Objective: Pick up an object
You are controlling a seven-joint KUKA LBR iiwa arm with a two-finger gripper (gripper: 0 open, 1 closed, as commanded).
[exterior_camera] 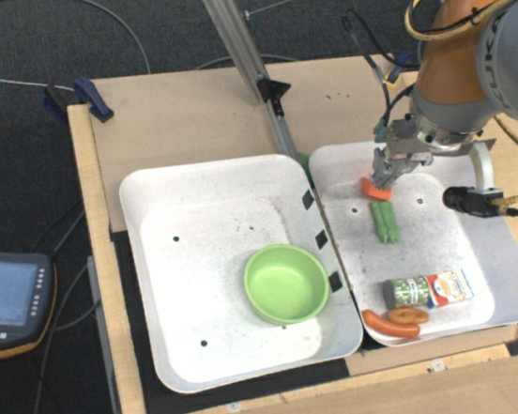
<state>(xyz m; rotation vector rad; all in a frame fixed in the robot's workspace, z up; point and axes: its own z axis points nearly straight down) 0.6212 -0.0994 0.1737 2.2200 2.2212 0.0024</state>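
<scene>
At the near edge of the right bin [506, 282] lie a red sausage-shaped toy [389, 324] with a small orange ring [408, 315] touching it, and just behind them a small carton [428, 290], green at one end and white and red at the other, on its side. The left bin [153, 263] holds a light green bowl [286, 283], upright, near the divider between the bins. Farther back in the right bin a green pod-shaped toy [385, 222] lies lengthwise, pointing away from the camera, and at its far end a small orange piece [375, 189] sits directly under the tool [389, 171]. That orange piece looks like the likely target: it is small, probably light hard plastic, somewhat slick, best pinched across its narrow width so it does not squirt sideways against the green toy touching it. The tool hangs low over it on the grey arm [467, 60], but from this slant I cannot tell whether it is open, closed, or gripping anything; nothing is plainly seen held. Beyond lies the bare wooden tabletop [181, 117].
</scene>
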